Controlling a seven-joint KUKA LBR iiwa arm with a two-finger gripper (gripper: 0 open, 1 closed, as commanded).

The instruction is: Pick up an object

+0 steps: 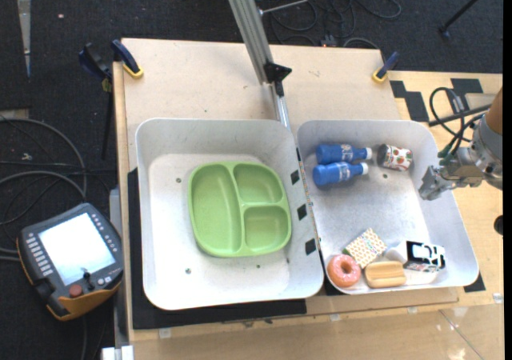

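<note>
The gripper [432, 185] hangs at the right bin's [400, 214] far edge; what its tool is doing I cannot tell. Two blue bottles [340, 165] lie touching near the back: light, stiff, slick and apt to roll, best pinched across the body.

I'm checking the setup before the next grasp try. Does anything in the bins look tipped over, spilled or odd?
Nothing looks spilled or damaged. The two blue bottles lie on their sides in the right bin, and the small can beside them is tipped too. The green plate sits flat in the left bin.
</note>
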